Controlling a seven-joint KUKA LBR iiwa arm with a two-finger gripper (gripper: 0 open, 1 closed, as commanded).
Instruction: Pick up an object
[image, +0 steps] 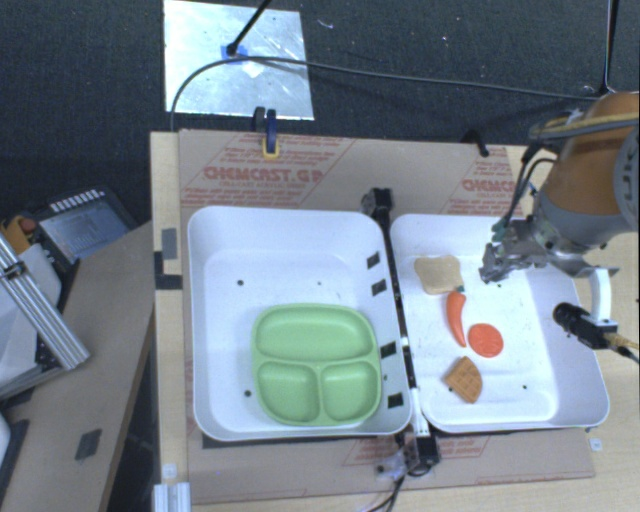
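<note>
Hovering over the right bin, choosing something to lift

My claw (495, 268) hangs above the right bin (575, 400), just right of the pale bread slice (438, 273) and up-right of the orange carrot (456, 317); whether it is released or clenched I cannot tell from this slant. Nothing sits in its grip that I can see. The red tomato slice (486, 340) and the brown cracker (463, 379) lie nearer the front, well apart from me. I judge the bread the closest pick: shift left until centred over it, come straight down, and stay off the carrot touching its lower edge. The green tray (316, 362) in the left bin (215, 300) is not worth the reach.
</note>
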